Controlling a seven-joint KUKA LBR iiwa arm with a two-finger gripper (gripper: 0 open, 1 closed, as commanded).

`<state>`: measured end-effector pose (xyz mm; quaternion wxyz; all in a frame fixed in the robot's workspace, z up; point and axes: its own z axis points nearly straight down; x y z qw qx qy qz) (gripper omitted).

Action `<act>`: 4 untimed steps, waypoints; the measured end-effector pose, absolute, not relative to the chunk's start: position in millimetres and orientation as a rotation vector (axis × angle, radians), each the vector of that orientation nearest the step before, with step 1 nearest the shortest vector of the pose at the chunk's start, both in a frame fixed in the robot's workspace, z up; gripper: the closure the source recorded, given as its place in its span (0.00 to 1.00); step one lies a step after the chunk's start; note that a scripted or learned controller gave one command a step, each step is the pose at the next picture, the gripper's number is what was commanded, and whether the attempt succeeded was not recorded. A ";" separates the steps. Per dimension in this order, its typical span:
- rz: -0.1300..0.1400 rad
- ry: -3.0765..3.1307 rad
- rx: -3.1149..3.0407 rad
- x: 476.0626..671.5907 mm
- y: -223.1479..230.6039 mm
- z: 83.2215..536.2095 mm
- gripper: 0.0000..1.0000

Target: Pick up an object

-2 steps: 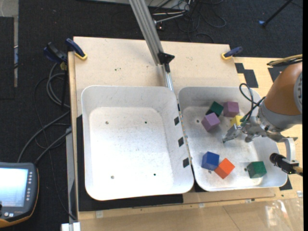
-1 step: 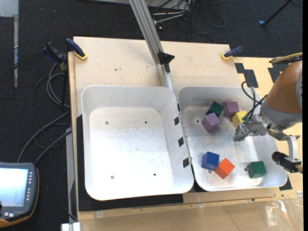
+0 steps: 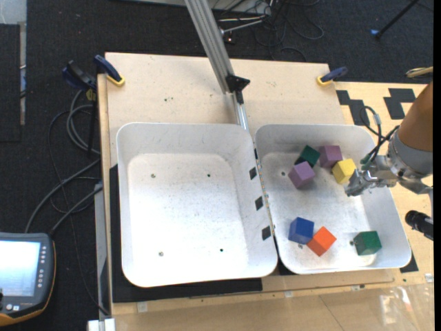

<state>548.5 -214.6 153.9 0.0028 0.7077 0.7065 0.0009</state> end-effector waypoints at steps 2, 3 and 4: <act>0.004 2.220 2.213 561.2 -221.2 246.4 1.00; 0.002 2.229 2.213 566.9 -174.4 249.0 1.00; 0.001 2.231 2.215 563.8 -126.4 237.6 1.00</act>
